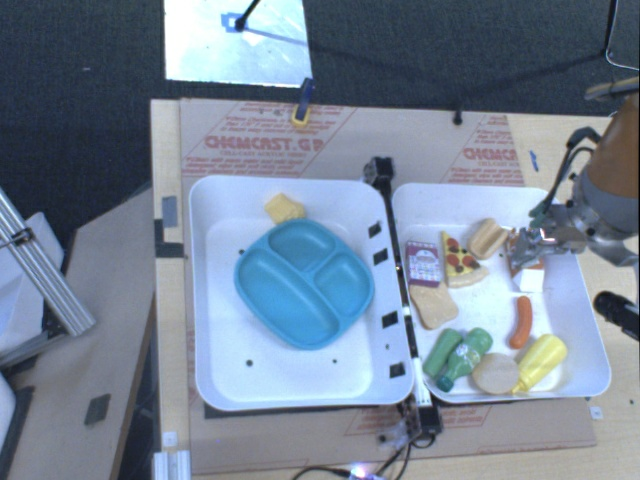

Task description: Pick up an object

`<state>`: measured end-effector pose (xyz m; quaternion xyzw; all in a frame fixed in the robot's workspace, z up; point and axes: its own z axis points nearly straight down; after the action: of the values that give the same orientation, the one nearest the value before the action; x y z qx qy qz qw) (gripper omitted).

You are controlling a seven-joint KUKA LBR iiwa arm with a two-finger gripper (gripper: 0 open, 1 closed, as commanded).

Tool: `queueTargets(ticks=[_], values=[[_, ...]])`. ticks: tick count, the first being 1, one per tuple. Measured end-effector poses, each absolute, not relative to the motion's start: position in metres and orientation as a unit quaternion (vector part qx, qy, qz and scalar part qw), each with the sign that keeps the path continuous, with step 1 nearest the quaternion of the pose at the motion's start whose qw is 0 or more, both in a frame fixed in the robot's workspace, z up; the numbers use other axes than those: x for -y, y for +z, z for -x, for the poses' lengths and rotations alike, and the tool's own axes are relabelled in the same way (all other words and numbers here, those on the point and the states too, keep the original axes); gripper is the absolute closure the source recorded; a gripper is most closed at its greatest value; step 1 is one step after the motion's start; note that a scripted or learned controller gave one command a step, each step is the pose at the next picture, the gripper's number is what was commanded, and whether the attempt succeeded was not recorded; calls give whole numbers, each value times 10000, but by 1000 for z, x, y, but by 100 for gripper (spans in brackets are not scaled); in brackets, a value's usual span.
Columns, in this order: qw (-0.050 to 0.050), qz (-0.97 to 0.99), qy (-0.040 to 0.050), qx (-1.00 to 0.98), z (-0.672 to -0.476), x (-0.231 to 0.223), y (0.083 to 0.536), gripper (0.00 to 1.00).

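Camera view: we are counting two white bins sitting side by side on the bench, the left bin at frame centre-left and the right bin at frame right.

In the left bin we are seeing two things: one blue divided tray lying near the middle, and one small yellow piece just beside the tray's upper edge.

In the right bin we are counting ten toy food items: one red carton, one pizza slice, one bread roll, one tan toast slice, one green bottle lying flat with a green piece touching it, one round beige bun, one yellow bottle, one orange sausage and one white block.

The arm is reaching in from the right edge, and the gripper is hanging over the upper right part of the right bin, just above the white block and near the bread roll. Fingers are too small and blurred here; we cannot tell whether they are parted or closed, or grasping anything.

Around: one yellow and blue clip is sitting at the top edge of the cardboard sheet, one reflective panel is lying at upper left, and one metal rail is leaning at far left.
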<state>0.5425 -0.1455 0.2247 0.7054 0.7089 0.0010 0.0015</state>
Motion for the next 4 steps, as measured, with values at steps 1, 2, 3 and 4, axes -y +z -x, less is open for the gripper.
queueTargets(ticks=[1, 2, 3, 4], values=[[2, -7042, 9, -7100, -540, 94, 215, 100], [-1, -7040, 11, -7102, -524, 41, 227, 100], [5, -7047, 8, -7095, -532, 14, 223, 100], [2, -7067, 0, -7075, -523, 18, 220, 100]])
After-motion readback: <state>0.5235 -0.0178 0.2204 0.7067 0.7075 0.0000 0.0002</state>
